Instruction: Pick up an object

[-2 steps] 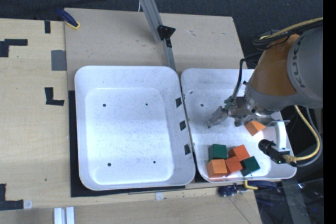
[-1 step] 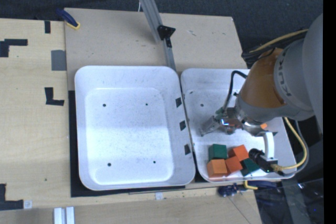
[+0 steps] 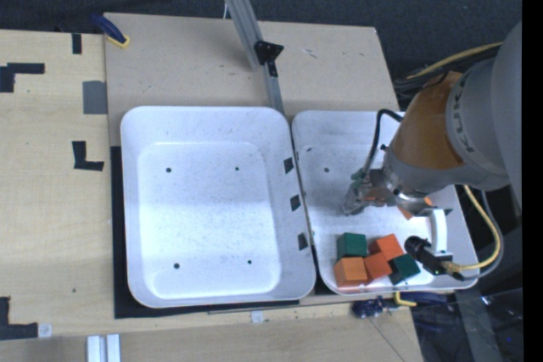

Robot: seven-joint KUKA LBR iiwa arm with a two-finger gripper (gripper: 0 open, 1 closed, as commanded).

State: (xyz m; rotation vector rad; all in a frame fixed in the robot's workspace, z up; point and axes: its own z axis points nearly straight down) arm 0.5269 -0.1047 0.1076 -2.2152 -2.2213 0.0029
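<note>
In the right bin [image 3: 331, 144], near its front edge, lie several small blocks: a dark green one [image 3: 351, 246], an orange one [image 3: 349, 270] just in front of it, a second orange one [image 3: 388, 249] and another green one [image 3: 405, 268] to the right. My gripper [image 3: 356, 197] hangs in the middle of this bin, a little behind the green block, below the grey arm with its orange band [image 3: 428, 127]. Nothing shows between the gripper's tips, and the wrist hides most of them.
The left bin [image 3: 208, 208] stands beside the right one, with black clips [image 3: 293, 201] along their shared wall. A slanted metal rail [image 3: 242, 8] crosses the bench behind the bins. Cables [image 3: 488, 233] loop off the arm at the right bin's far side.
</note>
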